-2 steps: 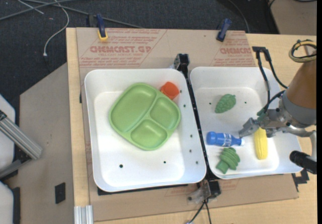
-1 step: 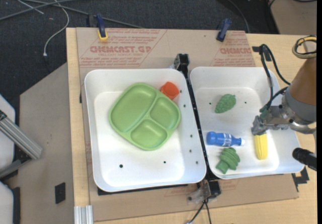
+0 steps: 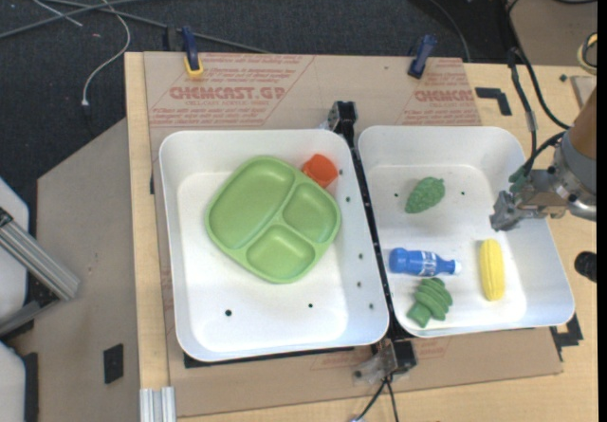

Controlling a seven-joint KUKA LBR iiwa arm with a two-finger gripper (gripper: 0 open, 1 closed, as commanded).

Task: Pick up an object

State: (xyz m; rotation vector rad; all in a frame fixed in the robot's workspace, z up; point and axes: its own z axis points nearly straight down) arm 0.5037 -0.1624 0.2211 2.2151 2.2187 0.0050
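Hovering hand: the hand (image 3: pixel 505 211) hangs over the right bin (image 3: pixel 455 140) near its right wall, just above the yellow corn cob (image 3: pixel 491 268) as the view shows it; nothing sits between its tips, and whether they stand apart or together cannot be told.
Arm: grey, reaching in from the right edge of the view.
Right bin contents: the corn cob lies lengthwise by the right side; a blue bottle (image 3: pixel 421 263) lies on its side mid-bin; a green leafy piece (image 3: pixel 431 302) sits just below the bottle; a green bumpy fruit (image 3: pixel 424 194) lies apart, toward the far side.
Left bin contents: a green divided plate (image 3: pixel 273 218) fills the middle of the left bin (image 3: pixel 190 311), with a small orange piece (image 3: pixel 321 169) touching its far rim.
Tabletop: brown board (image 3: pixel 237 88) under both bins.
Step in hand: approach, by my reading; no object is lifted yet.
Next move: likely centre over the corn cob, the nearest target, align across its narrow width, then descend and close.
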